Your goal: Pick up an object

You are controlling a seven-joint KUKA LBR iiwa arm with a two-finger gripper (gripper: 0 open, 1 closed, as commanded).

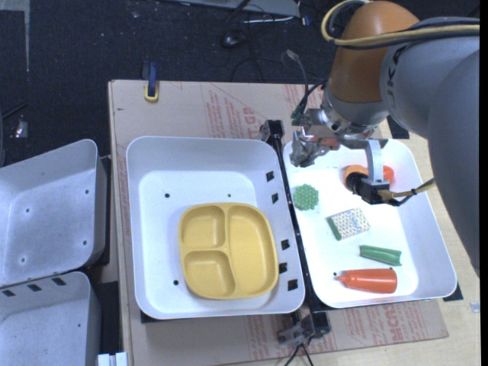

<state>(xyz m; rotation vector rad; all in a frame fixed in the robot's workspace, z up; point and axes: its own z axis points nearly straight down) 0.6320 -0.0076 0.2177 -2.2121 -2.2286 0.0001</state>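
Note:
My gripper [307, 149] hangs over the far left corner of the right bin [427, 227], under the orange wrist band. Just in front of it lies a round green knobbly object [306, 197], apart from the gripper. Further toward the front are a small patterned block with a green side [348, 223], a green bar [380, 255] and an orange-red carrot-like piece [367, 280]. An orange object [379, 174] sits to the right of the gripper, partly hidden by a black cable part.
The left bin [152, 166] holds a yellow divided plate [227, 250]. A black divider with clips [286, 219] runs between the bins. The grey arm [435, 75] covers the right bin's far right corner. White lids [46, 204] lie at the far left.

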